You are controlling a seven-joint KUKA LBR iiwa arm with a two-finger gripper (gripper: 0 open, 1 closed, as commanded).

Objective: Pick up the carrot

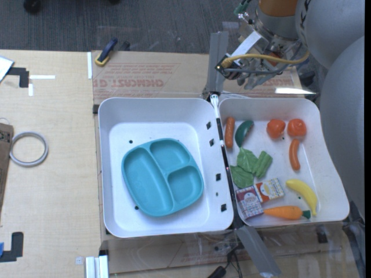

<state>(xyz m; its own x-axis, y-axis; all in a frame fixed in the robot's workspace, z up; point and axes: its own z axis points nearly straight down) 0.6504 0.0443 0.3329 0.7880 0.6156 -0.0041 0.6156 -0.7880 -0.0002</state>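
Note:
The carrot (pixel 285 213), orange with a green end pointing right, lies along the near edge of the right bin (pixel 331 155). It rests just below a small carton (pixel 261 194) and beside a banana (pixel 304 194). The gripper (pixel 253 75) hangs above the far rim of the right bin, well away from the carrot, with yellow cable looped around it. Nothing is seen held in it.
The right bin also holds two red tomatoes (pixel 276 128), two sausages (pixel 229 132), a dark green vegetable (pixel 243 131) and lettuce leaves (pixel 252 162). A blue divided plate (pixel 162 177) lies in the left bin (pixel 110 155). A tape roll (pixel 26 148) sits on the bench at the left.

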